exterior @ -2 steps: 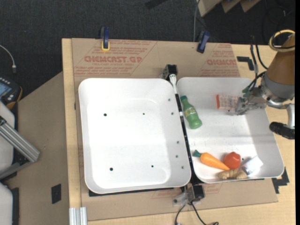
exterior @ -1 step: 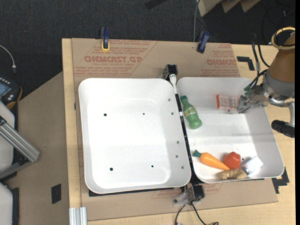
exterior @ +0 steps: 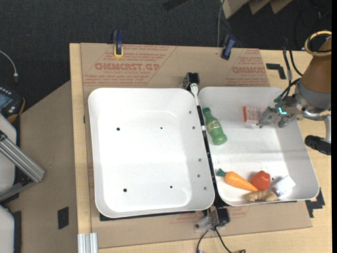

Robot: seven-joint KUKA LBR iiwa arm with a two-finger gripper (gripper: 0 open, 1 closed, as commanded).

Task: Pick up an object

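Bins [exterior: 142, 104] smooth glossy white plastic; bench [exterior: 158, 62] matt brown cardboard.

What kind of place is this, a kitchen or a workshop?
Probably a robot lab test bench: two white bins clamped to a board, a robot arm reaching in, and toy food such as a carrot.

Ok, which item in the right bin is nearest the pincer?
The small red-and-white packet, lying just left of the pincer. The green bottle lies farther left; the carrot and tomato sit at the near edge.
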